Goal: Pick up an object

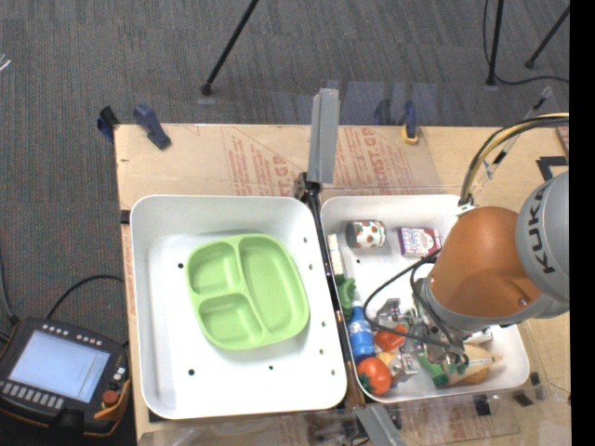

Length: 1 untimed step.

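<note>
The right bin (420,206) holds several small items: a patterned can (366,234), a purple box (417,241), a blue bottle (360,334), a red tomato-like ball (374,373) and green and tan pieces (456,371) at the front. My gripper (416,344) hangs low over the front of this bin, among the red, green and tan pieces, beneath the orange band (479,266). The wrist hides much of what lies under it.
The left bin (158,277) carries a green three-compartment plate (247,290). A grey upright post (323,142) stands behind the divider between the bins. A teach pendant (60,370) lies at the lower left, off the bench.
</note>
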Available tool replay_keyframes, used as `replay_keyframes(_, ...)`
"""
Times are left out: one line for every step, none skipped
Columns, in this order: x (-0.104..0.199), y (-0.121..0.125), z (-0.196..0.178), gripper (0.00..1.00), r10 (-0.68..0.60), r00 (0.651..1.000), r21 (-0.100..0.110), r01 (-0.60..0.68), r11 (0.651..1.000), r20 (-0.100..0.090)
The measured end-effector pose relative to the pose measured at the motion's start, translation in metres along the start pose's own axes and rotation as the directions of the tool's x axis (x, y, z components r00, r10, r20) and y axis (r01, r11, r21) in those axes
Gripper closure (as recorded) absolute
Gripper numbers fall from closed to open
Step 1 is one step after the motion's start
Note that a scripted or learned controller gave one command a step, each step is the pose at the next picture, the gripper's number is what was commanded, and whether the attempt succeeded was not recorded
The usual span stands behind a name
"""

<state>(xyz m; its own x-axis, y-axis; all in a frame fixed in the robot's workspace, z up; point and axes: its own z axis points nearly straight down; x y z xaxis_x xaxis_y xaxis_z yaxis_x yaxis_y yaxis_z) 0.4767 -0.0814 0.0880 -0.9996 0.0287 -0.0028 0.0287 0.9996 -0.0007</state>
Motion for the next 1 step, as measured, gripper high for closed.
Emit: replay_keyframes(-0.0007,-0.0409,0.0010,0.00,-0.111,0.994,-0.002,0.111,0.994,-0.002)
